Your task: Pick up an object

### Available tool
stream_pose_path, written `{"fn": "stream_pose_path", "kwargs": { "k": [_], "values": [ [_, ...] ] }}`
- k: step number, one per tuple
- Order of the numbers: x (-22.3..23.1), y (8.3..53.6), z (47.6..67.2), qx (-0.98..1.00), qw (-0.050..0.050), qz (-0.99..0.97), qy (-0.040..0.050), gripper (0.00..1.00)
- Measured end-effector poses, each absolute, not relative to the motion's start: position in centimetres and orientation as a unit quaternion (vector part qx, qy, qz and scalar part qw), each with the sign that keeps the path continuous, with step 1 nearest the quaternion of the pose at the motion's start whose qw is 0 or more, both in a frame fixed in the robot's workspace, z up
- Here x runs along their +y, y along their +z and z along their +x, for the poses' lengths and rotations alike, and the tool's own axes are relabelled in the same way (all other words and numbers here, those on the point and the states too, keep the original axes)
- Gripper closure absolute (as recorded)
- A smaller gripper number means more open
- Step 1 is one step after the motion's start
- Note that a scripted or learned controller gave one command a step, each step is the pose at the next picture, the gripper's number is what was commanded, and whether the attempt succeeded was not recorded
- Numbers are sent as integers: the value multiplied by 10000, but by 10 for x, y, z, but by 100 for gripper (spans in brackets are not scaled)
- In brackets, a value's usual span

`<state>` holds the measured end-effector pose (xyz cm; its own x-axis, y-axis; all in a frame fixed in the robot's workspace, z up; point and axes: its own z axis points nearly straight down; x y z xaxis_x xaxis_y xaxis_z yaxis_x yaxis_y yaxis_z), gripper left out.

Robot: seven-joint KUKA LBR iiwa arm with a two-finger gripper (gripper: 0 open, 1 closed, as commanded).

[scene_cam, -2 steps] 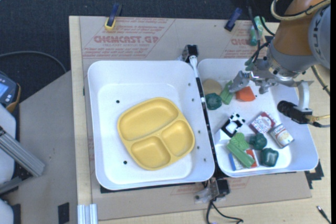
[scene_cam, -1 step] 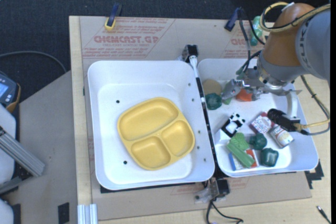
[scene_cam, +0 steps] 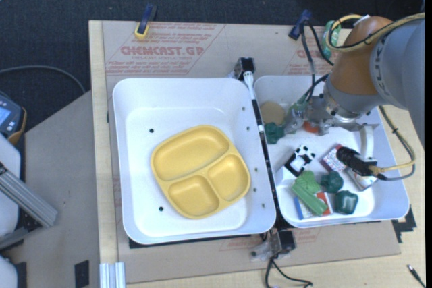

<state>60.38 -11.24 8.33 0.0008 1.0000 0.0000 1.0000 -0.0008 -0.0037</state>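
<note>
My gripper (scene_cam: 302,117) is low in the back of the right bin (scene_cam: 391,202), under the grey wrist and the orange band. Just left of it lie a tan round piece (scene_cam: 273,110) and a dark green toy (scene_cam: 273,134). A small orange-red thing (scene_cam: 314,124) shows right beside the gripper; whether it is held is not clear. Nearer the front lie a black-and-white piece (scene_cam: 301,158), a light green toy (scene_cam: 310,188), two dark green pieces (scene_cam: 331,181) (scene_cam: 346,201) and a striped pink packet (scene_cam: 331,160).
The left bin (scene_cam: 128,145) holds a yellow divided plate (scene_cam: 200,170). A red and blue card (scene_cam: 318,206) lies under the light green toy. A black divider (scene_cam: 260,138) runs between the bins. Clamps sit on the bench's back edge.
</note>
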Motion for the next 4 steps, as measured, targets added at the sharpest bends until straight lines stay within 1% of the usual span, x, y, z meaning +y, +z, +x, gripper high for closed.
{"fn": "stream_pose_path", "kwargs": {
  "k": [1,2,3,4],
  "values": [
    [-112,95,604,-7066,-1,-7076,1,100],
    [-104,156,606,-7077,-34,-7065,-23,100],
    [-94,213,605,-7079,-28,-7063,-21,100],
    [-94,226,606,-7076,-20,-7066,-14,100]
  ]
}}
